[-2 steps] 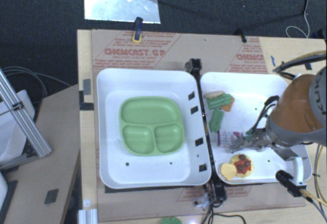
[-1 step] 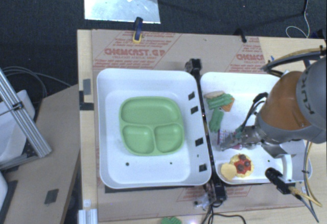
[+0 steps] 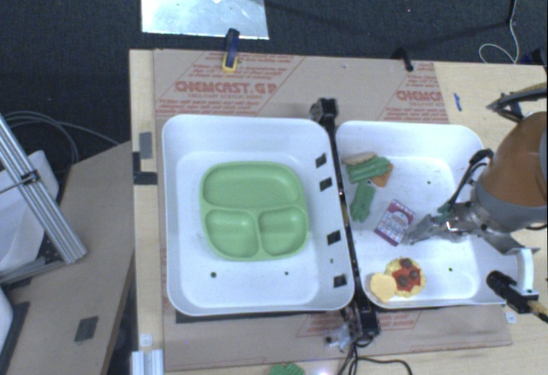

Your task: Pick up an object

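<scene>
From above, my gripper (image 3: 421,230) hangs low in the right bin (image 3: 467,142), right of centre in the frame, its tips nearly closed and holding nothing, angled toward the small purple packet (image 3: 394,221) just beside them, my likeliest pick.

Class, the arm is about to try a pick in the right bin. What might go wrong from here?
1. The gripper sits beside the packet, which lies flat and may slip away.
2. The green toy lies close by and could get nudged.
3. The pizza toy sits by the bin wall, leaving little room.
</scene>
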Robot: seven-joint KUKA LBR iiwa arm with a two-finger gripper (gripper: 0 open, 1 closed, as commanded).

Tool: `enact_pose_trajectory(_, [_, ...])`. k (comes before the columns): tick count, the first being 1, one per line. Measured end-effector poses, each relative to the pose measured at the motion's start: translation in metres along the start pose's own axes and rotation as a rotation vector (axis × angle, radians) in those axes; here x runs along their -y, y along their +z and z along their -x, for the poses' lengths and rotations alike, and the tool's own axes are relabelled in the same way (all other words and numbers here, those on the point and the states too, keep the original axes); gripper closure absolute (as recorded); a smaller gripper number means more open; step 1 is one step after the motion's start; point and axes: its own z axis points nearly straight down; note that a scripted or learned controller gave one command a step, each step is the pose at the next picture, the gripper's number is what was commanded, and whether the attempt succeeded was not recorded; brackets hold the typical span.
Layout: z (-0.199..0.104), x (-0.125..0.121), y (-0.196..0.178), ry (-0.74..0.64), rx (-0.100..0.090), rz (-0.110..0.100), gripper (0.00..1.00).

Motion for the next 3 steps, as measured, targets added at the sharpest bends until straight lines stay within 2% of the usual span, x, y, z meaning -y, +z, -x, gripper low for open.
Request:
enact_pose_trajectory(1, [-0.062,-0.081,-0.003,-0.014,0.001,0.007,0.00])
enact_pose_trajectory(2, [0.003,-0.137,0.000,-0.006,0.000,0.005,0.00])
enact_pose_trajectory(3, [-0.067,-0.164,0.000,-0.015,-0.005,-0.004,0.00])
